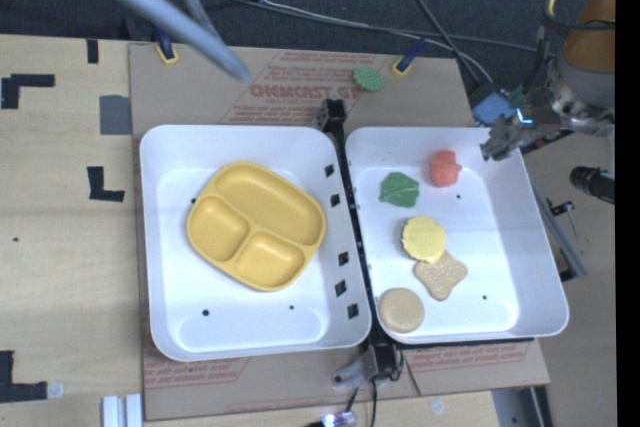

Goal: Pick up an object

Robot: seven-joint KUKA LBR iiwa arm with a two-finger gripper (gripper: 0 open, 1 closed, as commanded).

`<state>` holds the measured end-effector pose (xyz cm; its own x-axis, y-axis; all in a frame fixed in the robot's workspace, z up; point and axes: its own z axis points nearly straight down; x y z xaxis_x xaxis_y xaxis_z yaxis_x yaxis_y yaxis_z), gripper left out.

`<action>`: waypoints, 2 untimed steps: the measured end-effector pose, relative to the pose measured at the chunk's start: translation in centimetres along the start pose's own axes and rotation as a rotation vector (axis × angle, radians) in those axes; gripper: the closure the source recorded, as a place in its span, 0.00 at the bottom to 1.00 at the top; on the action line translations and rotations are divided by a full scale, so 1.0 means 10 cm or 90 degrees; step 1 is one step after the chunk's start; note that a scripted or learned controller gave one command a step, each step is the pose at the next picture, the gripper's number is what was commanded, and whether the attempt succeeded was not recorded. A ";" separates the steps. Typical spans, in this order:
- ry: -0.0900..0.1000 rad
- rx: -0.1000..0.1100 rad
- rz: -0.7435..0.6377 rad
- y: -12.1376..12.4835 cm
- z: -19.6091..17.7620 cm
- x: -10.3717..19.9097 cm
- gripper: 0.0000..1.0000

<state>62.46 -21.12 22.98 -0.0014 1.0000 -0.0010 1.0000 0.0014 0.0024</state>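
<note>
The right bin (520,245) holds several small items: a red lumpy piece (444,168), a green leaf shape (399,189), a yellow round piece (424,238), a tan flat biscuit shape (441,276) and a beige disc (401,309). My gripper (497,148) hangs over the bin's upper right rim, up and to the right of the red piece and apart from it. Nothing shows between its dark fingers.
The left bin (165,215) holds a yellow sectioned tray (256,225). A green round piece (368,79) lies on the cardboard behind the bins. Cables run across the back. The arm's grey and orange body (590,35) stands at the right.
</note>
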 end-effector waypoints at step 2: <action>0.001 0.002 -0.003 0.16 -0.06 1.22 1.00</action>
<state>64.04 -8.88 23.55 -0.0066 1.0000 0.0008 1.0000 0.0066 -0.0009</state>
